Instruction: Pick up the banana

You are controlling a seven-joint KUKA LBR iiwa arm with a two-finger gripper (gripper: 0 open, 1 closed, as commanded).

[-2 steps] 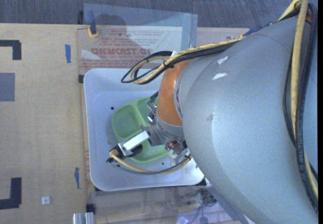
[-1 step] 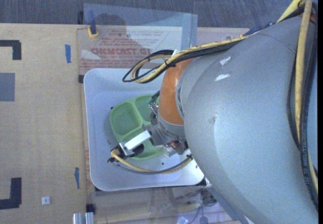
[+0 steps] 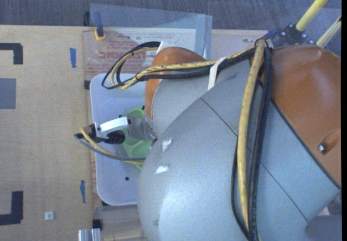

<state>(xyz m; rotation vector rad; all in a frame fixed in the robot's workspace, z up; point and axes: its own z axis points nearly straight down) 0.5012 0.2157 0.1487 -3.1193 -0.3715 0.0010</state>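
1. One shallow white plastic bin shows at the left of centre, its rounded near corner and left wall bare; the big grey arm covers all that lies to its right

2. Inside that bin, a bright green soft-looking object lies against the arm's wrist, partly tucked under it; what it is I cannot tell

3. A thin yellow sliver peeks out just below the green object, at the arm's edge; it may be the banana, but too little shows to be sure

4. The gripper itself is buried under the wrist; whether it is spread or closed, or has hold of anything, I cannot tell

5. A white fitting with a black connector juts left from the wrist over the bin's left wall, with yellow and black cables looping above it and running back along the arm

6. The orange band curves over the bin's far end, hiding that part

7. Beyond the bin, a printed sheet with reddish lettering lies on the pale wooden bench, held by an orange clamp; the writing is too blurred to read

8. Blue tape strips and black corner marks dot the bench at left
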